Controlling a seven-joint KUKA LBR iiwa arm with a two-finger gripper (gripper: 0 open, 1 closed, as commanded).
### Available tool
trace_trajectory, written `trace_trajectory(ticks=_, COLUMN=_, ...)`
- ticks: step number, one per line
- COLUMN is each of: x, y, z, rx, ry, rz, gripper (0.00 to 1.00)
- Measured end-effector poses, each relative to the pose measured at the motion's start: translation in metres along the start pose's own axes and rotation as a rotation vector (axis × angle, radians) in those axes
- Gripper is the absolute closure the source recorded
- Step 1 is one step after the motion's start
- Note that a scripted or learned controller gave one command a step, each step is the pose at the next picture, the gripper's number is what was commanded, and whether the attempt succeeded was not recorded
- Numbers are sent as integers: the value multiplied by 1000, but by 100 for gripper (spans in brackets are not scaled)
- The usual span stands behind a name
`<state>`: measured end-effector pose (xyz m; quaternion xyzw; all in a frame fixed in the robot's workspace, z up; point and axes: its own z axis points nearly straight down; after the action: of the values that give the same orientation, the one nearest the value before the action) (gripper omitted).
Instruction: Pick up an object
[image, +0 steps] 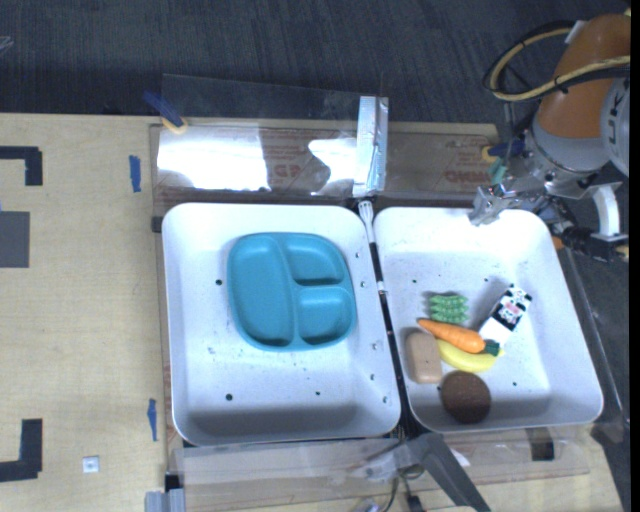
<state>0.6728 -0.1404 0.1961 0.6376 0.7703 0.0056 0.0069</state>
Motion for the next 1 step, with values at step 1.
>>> trace_trajectory(ticks=1, x=-5, y=-6, z=9, rx=17, ry=2, rz=8, gripper=0)
